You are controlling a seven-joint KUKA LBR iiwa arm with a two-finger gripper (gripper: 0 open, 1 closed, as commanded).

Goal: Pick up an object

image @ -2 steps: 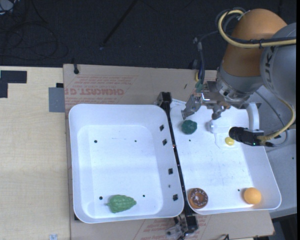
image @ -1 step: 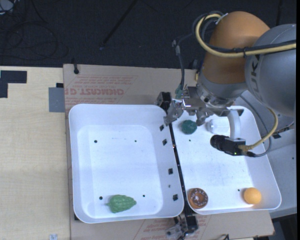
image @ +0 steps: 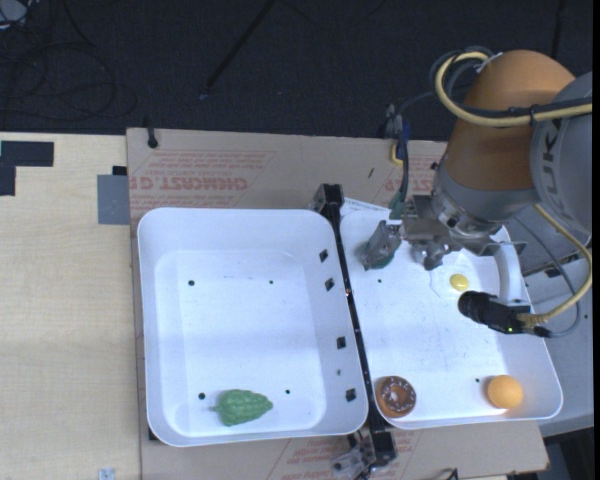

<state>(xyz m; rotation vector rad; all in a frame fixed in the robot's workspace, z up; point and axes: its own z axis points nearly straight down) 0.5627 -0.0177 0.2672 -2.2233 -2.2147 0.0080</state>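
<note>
The tool [image: 382, 249] hung low over the right bin [image: 540, 408]; its grip state could not be told. An orange ball [image: 504, 392] lay well apart from it.

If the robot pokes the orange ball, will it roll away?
Probably. The orange ball looks round and smooth, so a nudge would likely roll it. It sits near the right bin's corner wall, which should stop it quickly. It may slip from a pinch.

Gripper [image: 382, 248] hangs at the right bin's [image: 430, 348] eleven o'clock corner; doughnut [image: 395, 396] and orange ball [image: 504, 392] (apart) lie along its six o'clock rim.
</note>
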